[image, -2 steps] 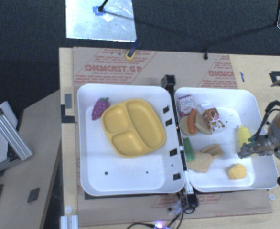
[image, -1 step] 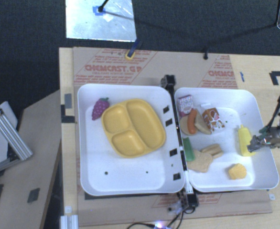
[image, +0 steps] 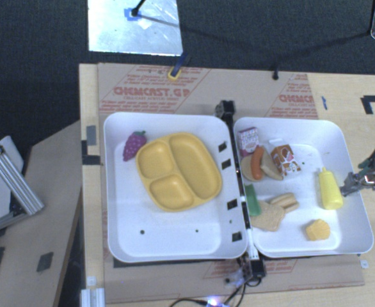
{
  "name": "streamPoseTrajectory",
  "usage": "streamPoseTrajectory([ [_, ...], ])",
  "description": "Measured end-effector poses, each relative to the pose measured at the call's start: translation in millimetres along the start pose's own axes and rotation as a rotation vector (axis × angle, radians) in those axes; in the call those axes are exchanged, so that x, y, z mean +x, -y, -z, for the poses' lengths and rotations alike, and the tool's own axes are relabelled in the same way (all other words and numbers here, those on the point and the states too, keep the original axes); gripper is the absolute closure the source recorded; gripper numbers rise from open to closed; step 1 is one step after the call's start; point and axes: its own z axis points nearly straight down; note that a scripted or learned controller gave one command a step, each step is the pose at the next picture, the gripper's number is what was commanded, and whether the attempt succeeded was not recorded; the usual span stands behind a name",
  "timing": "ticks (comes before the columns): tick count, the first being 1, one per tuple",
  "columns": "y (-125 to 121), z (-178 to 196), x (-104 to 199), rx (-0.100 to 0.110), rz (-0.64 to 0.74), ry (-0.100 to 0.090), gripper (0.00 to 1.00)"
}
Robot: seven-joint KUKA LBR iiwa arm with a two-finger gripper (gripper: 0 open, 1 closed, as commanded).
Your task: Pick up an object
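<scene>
The right bin (image: 351, 152) holds several toy foods. A yellow mustard bottle (image: 329, 188) lies near its right wall. An orange-and-white carton (image: 283, 160) and a hot dog on a bun (image: 257, 164) sit at the upper left, beside a small pink-and-white box (image: 248, 138). A green piece (image: 252, 199), tan bread pieces (image: 274, 213) and a yellow cheese chunk (image: 317, 229) lie lower down. My gripper (image: 360, 182) is at the bin's right rim, just right of the mustard bottle, and most of the arm is cut off by the frame edge.
The left bin (image: 120, 235) holds a yellow divided plate (image: 176, 170) and a purple grape bunch (image: 134, 145). A black-clipped divider (image: 233, 178) separates the bins. A metal sheet (image: 134, 18) lies beyond the bench.
</scene>
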Motion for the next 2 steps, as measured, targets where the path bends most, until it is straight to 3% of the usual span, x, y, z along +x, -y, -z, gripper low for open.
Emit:
streamPoseTrajectory([
  [2, -39, -8, 97, 0.003, 0.004, -0.003, 1.0],
])
